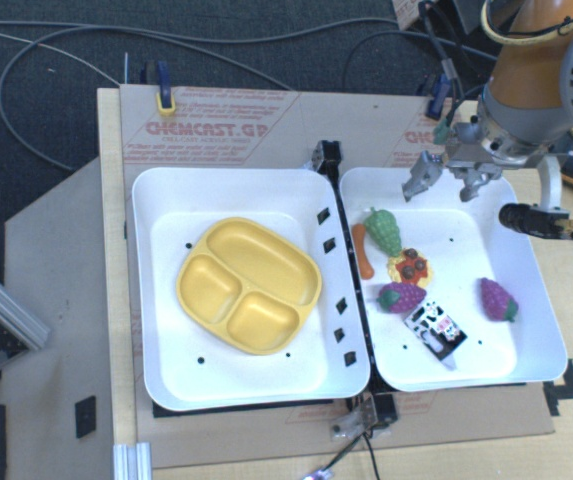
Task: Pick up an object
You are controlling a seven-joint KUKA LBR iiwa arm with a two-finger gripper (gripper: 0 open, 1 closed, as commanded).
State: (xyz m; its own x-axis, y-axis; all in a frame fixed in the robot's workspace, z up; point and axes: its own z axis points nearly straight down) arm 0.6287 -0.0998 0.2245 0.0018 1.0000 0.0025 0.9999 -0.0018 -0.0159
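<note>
Grey claw agape, empty-fingered.

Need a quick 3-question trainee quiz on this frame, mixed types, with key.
1. True or false: the yellow divided plate lies in the right bin.
2. The gripper hangs over the right bin's: A) far edge B) near edge C) centre.
3. Fill in: the orange carrot lies beside the green ____.

Key: 1 false, it lies in the left bin. 2 A. 3 grapes, touching as far as can be told.
</note>
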